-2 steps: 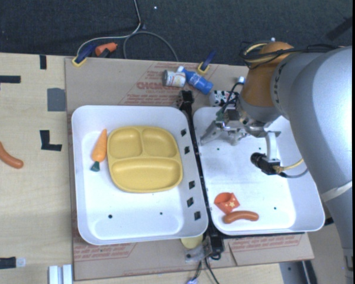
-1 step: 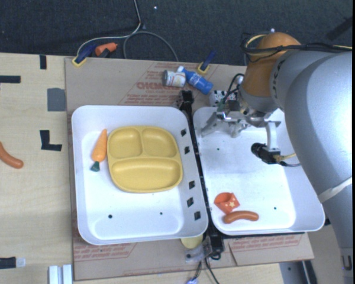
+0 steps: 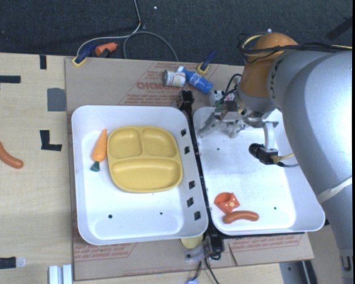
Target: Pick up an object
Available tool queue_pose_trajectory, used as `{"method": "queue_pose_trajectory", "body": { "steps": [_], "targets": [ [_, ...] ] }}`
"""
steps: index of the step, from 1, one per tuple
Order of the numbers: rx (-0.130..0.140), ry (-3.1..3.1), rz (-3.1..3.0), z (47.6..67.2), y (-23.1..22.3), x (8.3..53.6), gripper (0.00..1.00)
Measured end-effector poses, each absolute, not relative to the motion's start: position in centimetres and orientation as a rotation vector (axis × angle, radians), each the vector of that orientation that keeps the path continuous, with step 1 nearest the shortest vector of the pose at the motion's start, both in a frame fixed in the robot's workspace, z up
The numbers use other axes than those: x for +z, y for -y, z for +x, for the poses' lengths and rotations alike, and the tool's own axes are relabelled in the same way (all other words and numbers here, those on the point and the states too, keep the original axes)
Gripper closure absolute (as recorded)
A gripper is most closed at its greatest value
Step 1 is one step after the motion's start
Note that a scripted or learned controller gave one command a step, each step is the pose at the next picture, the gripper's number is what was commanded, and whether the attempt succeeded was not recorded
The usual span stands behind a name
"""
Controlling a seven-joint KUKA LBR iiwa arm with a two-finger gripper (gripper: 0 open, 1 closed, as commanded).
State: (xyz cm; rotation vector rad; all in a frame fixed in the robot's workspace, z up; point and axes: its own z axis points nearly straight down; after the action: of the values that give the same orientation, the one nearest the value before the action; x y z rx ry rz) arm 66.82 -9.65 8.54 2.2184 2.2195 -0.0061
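Over the right bin's (image 3: 302, 215) far-left corner hangs the gripper (image 3: 220, 123); I cannot tell its fingers' state; the red piece (image 3: 227, 202) and sausage (image 3: 241, 216) lie near, probably next targets, well apart from it.

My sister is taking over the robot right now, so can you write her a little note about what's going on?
Gripper: at the far end of the right bin, over the bin floor, nothing visibly held; open or shut cannot be told.
Right bin: red piece and sausage at the near left corner, far from the gripper.
Left bin: yellow divided plate with a carrot lying beside its left edge.
Another sausage lies on the bench.
Done: nothing picked up yet.
Left: grasp and lift one object.
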Motion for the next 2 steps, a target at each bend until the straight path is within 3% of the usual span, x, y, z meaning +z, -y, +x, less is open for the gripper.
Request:
{"method": "queue_pose_trajectory", "body": {
  "steps": [1, 2],
  "targets": [
    [0.0, -2.221, 2.218, 66.15, 9.76, 8.56, 0.0],
    [-0.007, -2.225, 2.221, 66.78, 9.64, 8.52, 0.0]
  ]
}}
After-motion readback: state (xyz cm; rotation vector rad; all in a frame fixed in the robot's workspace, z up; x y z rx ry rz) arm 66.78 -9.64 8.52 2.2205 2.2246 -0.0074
